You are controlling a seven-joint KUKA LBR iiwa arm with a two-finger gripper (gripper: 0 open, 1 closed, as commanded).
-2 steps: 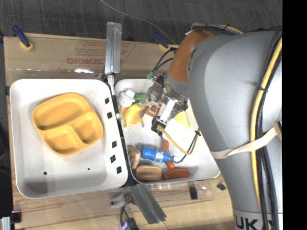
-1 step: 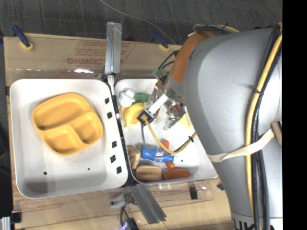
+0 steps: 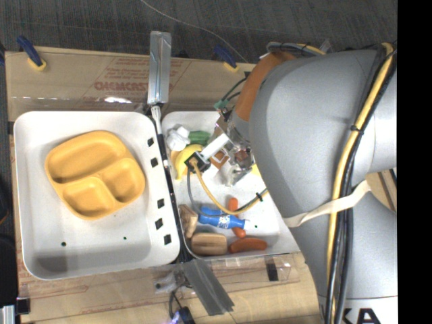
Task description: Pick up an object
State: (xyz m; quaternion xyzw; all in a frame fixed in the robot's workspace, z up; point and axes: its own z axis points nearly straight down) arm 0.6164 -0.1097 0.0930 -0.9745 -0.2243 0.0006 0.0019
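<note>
My gripper (image 3: pixel 237 171) hangs low over the middle of the right bin (image 3: pixel 270 223), and I cannot tell how it is set, for the wrist and its cables crowd the spot. Nothing shows in its grasp.

The nearest things to me are the banana (image 3: pixel 182 159), just to the left of my gripper by the bin's dividing wall, and a small orange piece (image 3: pixel 233 202) just below it. Further toward the bin's near edge lie a blue bottle (image 3: pixel 219 219), a bread roll (image 3: pixel 209 243) and a sausage (image 3: pixel 248 245), close together.

I judge these to be light toy food, plastic, smooth and likely slippery. The banana looks the best bet: firm, curved, narrow enough to pinch across its middle. The bottle is round and would probably roll unless I take it across the body. The yellow divided plate (image 3: pixel 94 174) sits in the left bin (image 3: pixel 34 235), well apart from me.
</note>
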